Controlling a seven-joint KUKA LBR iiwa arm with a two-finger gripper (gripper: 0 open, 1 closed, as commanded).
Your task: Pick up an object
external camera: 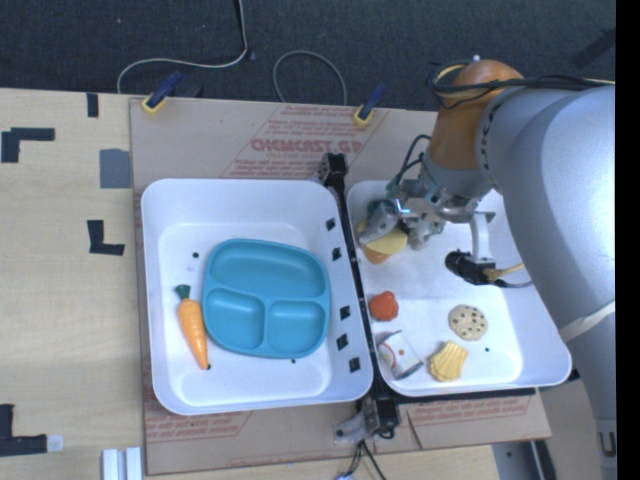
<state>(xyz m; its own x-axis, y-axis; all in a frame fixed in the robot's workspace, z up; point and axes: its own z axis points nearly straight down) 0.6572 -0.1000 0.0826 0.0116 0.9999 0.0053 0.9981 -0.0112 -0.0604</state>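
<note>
My gripper [388, 218] hangs over the far left part of the right bin [530, 343], close to the wall between the bins. A yellow wedge [384, 248] lies right at its tip, touching or just below it; whether it is gripped cannot be told. Further toward the front lie an orange-red ball [383, 305], a round speckled cookie [467, 321], a ribbed yellow piece [448, 361] and a small white and red item [398, 352].
The left bin [160, 218] holds a blue divided plate [266, 298] with an orange carrot [192, 330] to its left. The grey arm [545, 168] covers the right bin's far right side. Clamps and a cable lie behind the bins.
</note>
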